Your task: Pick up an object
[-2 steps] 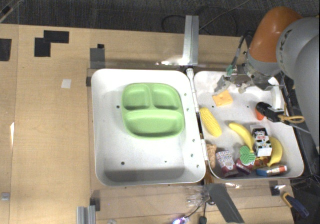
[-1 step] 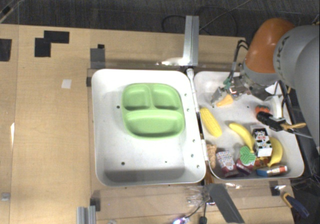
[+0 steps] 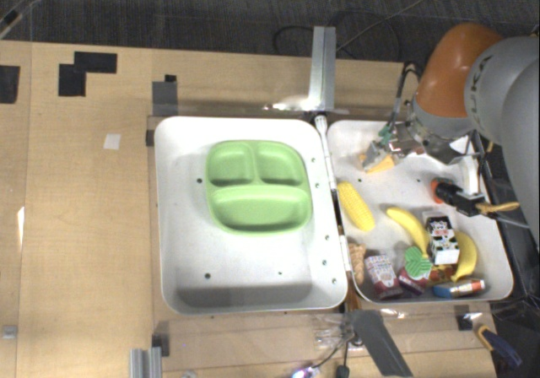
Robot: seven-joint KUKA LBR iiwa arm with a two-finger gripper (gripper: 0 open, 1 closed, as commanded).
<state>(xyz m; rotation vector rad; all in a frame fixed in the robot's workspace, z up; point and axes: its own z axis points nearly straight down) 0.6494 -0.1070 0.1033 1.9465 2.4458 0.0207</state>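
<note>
My gripper [image 3: 386, 147] hangs low over the far left part of the right bin [image 3: 405, 186], reaching in from the right under the orange band. A small yellow piece [image 3: 380, 165] lies right at its tip; whether it is gripped or just resting on the bin floor is unclear. Nearer the camera in the same bin are a corn cob [image 3: 356, 205], a banana [image 3: 408, 228], a second banana [image 3: 467, 255] and a small black-and-white box [image 3: 439, 237].
The left bin [image 3: 181, 224] holds a green divided plate [image 3: 256, 185]. Along the right bin's near wall lie a green toy [image 3: 417, 263], a purple packet [image 3: 381, 275] and a red-and-blue marker [image 3: 456, 288]. A metal post [image 3: 323, 64] stands behind the divider between the bins.
</note>
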